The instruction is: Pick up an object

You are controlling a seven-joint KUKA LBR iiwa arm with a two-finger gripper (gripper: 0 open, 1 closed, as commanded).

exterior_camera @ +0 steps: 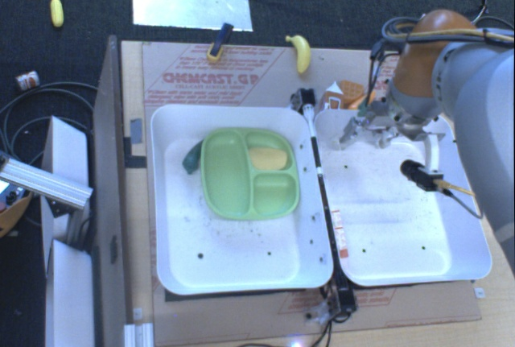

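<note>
The tool (366,133) hangs over the right bin's (402,257) far end; I cannot tell whether it is spread. The likely targets sit apart in the left bin (173,257): a green tray (233,192) holding a yellow piece (268,158).

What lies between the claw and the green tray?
In the camera view: the two bins' meeting rims, a dark strip along their seam, between claw and green tray.
</note>
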